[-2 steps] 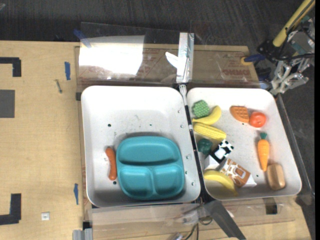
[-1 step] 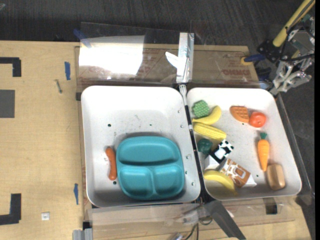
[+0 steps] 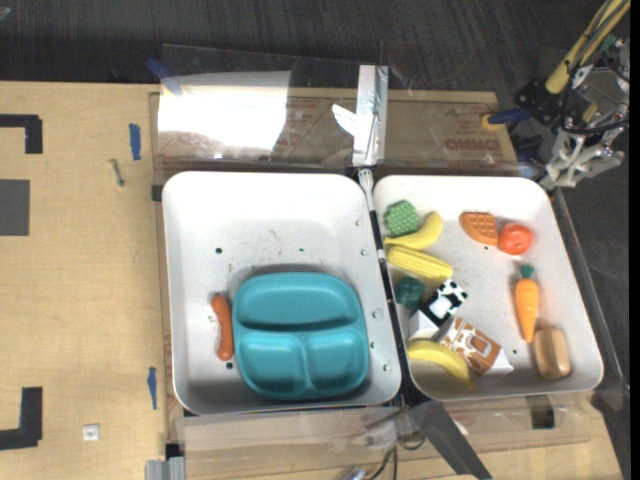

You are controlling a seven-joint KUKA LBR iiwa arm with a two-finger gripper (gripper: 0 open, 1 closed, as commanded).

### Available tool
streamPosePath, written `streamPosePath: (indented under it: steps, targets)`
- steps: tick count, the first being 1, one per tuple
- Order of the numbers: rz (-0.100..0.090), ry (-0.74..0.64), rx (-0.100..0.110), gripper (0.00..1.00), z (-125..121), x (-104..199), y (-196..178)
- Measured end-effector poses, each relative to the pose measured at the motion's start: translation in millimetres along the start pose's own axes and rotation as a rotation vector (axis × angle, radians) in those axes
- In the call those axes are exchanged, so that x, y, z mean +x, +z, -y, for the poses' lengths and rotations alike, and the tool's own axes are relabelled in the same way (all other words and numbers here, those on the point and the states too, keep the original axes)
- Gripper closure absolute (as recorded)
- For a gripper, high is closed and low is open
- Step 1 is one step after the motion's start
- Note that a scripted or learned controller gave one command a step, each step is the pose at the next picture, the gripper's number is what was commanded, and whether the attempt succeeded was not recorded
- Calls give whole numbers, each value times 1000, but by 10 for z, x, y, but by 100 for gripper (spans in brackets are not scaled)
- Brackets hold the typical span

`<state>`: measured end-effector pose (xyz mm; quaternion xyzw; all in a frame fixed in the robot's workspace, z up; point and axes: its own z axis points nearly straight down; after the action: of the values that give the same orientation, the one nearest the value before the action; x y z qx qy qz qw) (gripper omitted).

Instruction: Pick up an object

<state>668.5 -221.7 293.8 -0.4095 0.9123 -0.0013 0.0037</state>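
The gripper (image 3: 578,160) hangs outside the 2 bins, above the right bin's (image 3: 560,268) far right corner; whether it is open or closed cannot be told, and nothing shows in it. In the left bin (image 3: 260,208) a teal 3-compartment tray (image 3: 300,333) sits against the near wall, an orange toy sausage (image 3: 224,326) just beside its left edge; the far half is bare. The right bin is crowded along its left wall: banana (image 3: 428,232), corn cob (image 3: 418,263), black-and-white toy (image 3: 447,300), brown carton (image 3: 470,346). A carrot (image 3: 526,306) and bread roll (image 3: 551,353) lie near the right wall, a tomato (image 3: 516,238) and waffle (image 3: 480,228) farther back, with open floor in the middle.
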Motion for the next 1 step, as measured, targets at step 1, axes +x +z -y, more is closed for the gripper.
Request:
streamPosePath:
  steps: [1]
  targets:
    - [0, -113, 0, 100, -1, -2, 6]
